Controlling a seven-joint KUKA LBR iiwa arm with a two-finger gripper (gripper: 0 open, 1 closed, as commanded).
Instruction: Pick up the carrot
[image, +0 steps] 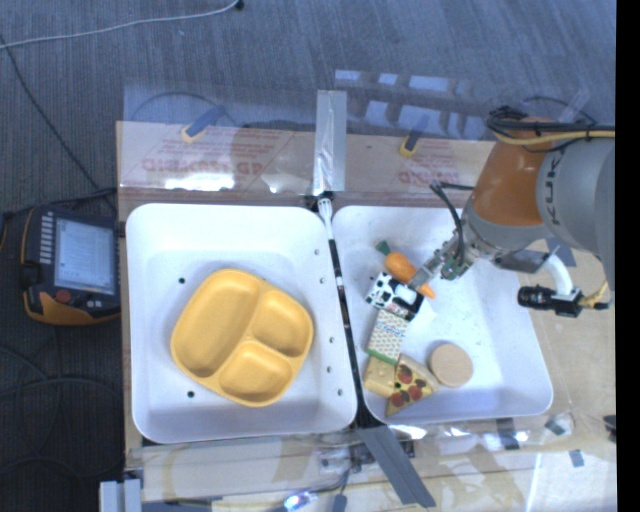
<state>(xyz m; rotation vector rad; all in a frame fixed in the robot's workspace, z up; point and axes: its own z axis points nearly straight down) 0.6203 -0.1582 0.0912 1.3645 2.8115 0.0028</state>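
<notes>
One carrot (402, 267) lies in the right bin (500, 390), with one pizza slice (408, 387) and one cookie (451, 364). One yellow tray (243, 335) sits in the left bin (150, 260). Whether the jaws of the gripper (447, 262) are wide or narrow, I cannot tell.

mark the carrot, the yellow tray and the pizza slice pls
carrot (403, 268): camera view, on its orange body, right bin.
yellow tray (243, 335): camera view, on its centre divider, left bin.
pizza slice (409, 387): camera view, on its topping, right bin's near edge.

Glossy yellow plastic tray (243, 335); smooth white plastic bins (150, 300); matt cardboard beneath (220, 155).
</notes>
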